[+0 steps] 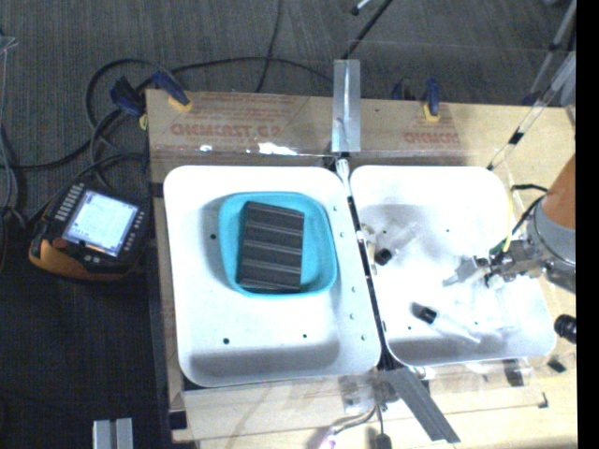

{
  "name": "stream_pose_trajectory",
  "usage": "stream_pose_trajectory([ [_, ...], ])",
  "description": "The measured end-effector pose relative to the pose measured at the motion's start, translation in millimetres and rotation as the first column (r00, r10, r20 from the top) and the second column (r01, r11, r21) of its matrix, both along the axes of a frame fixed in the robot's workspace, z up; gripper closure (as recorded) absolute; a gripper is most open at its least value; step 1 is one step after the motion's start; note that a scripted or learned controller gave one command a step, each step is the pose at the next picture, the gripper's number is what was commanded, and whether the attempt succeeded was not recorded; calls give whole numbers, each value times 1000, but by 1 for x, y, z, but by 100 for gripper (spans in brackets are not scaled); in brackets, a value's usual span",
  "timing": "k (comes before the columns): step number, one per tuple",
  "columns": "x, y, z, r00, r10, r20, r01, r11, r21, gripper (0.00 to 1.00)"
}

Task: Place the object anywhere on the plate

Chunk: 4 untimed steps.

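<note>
My claw (pixel 477 271), maybe open or shut, should move slowly toward the blue plate (pixel 323 251) with its dark block (pixel 271 246).

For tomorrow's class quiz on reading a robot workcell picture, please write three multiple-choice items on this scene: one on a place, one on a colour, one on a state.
1. Which bin holds the plate?
A. the bin on the view's left
B. the bin on the view's right
C. neither; it lies on the carpet

2. What colour is the plate?
A. red
B. blue
C. yellow

3. How does the dark ribbed block lie?
A. on the plate
B. on the bare floor of the right bin
C. leaning against the handheld screen

Answers:
1 A: the plate sits in the left bin.
2 B: its rim shows light blue around the block.
3 A: the dark ribbed block rests flat on the plate; the tool is over the right bin.
</note>
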<state>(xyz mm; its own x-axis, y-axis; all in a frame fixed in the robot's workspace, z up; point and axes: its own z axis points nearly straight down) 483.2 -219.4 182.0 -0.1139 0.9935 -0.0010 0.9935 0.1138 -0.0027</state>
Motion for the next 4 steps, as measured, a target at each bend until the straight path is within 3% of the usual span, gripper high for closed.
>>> stream_pose_trajectory([
  [1,0,68,-36,992,-128,-2,128,992,1,0],
  [2,0,6,1,986,165,1,-165,986,-1,0],
  [3,0,45,-71,988,152,-1,-152,988,3,0],
  [4,53,15,39,933,361,3,-361,933,0,0],
])
